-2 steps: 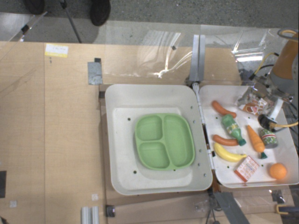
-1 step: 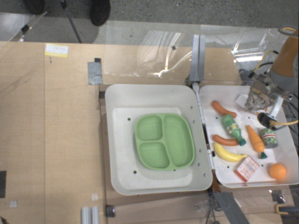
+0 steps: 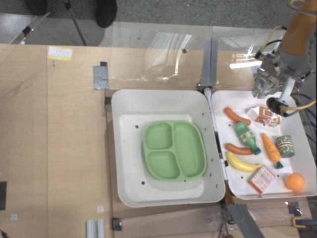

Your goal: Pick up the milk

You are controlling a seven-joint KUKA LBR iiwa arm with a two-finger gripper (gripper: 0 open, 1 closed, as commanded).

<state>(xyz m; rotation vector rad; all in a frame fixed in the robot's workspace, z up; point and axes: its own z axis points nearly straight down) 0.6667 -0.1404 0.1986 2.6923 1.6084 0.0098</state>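
Note:
The milk (image 3: 267,116) is a small white carton with orange-red print. It lies in the right bin (image 3: 303,128), near the bin's back wall. My gripper (image 3: 262,87) hangs above the back edge of that bin, a little behind and above the carton and apart from it. Nothing shows in its grasp. The grey wrist and orange band rise toward the upper right.
The right bin also holds a sausage (image 3: 237,115), a green bottle (image 3: 246,137), a carrot (image 3: 271,148), a green can (image 3: 285,146), a second sausage (image 3: 239,148), a banana (image 3: 241,162), a red-and-white box (image 3: 261,178) and an orange (image 3: 294,182). A green divided plate (image 3: 174,149) lies in the left bin (image 3: 124,133).

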